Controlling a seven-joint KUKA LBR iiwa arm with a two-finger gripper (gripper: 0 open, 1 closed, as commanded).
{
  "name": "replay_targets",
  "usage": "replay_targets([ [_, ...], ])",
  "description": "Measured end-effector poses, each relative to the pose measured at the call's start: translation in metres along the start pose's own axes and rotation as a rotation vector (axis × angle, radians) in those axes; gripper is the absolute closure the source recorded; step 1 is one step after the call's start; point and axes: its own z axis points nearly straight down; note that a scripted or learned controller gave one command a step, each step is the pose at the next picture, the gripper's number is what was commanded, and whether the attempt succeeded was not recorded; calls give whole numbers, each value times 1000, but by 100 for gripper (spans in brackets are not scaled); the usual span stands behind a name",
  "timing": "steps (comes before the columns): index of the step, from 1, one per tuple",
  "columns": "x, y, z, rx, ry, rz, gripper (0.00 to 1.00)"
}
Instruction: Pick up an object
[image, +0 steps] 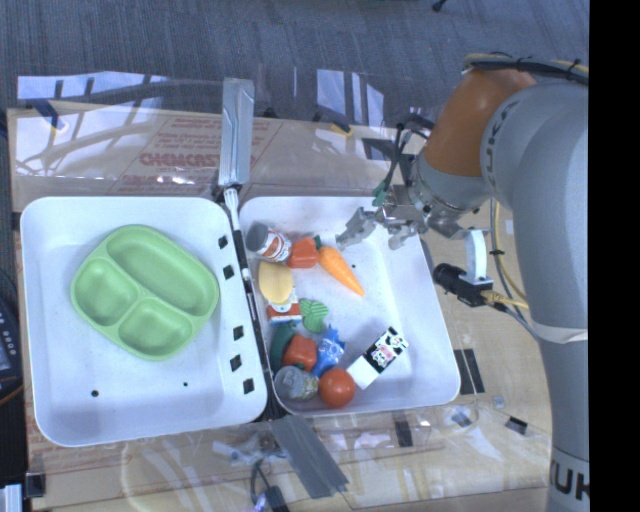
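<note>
1. Carrot (342, 272) judged the likely target, but starting with the largest thing: grey arm (530, 200), reaching in from the right and bent over the far right corner of the right bin (440, 350), probably to bring the wrist above the toys.
2. Right bin next: holding all the toys, crowded against its left wall and toward its near corner. Plain white floor on the right side, good room for coming down.
3. Left bin (30, 300): standing side by side with the right one, edges touching. Inside, only a green divided plate (145, 290), lying flat, well apart from the gripper.
4. Gripper (377, 232): hanging over the far part of the right bin with fingers spread apart and nothing between them. Positioned just to the far right of the carrot, so seemingly prepared for a descent there.
5. Carrot again: lying flat on the bin floor, slanted, green top toward far left, tip toward near right. Free of neighbours on its right side, therefore probably the easiest to close on.
6. Black-and-white carton (380, 355): lying tilted close to the near wall, just beside a red tomato (337, 387).
7. Smaller toys, a yellow piece (277, 283), a green ball (314, 315) and a can (262, 240): packed tightly along the left wall. Risky choice, likely to slip or to catch two at once.
</note>
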Motion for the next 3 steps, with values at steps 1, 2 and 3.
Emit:
replay_targets([
  [1, -10, 2, 99, -4, -1, -138, 0],
  [2, 55, 12, 46, -6, -2, -246, 0],
  [3, 7, -3, 99, -2, -2, -215, 0],
])
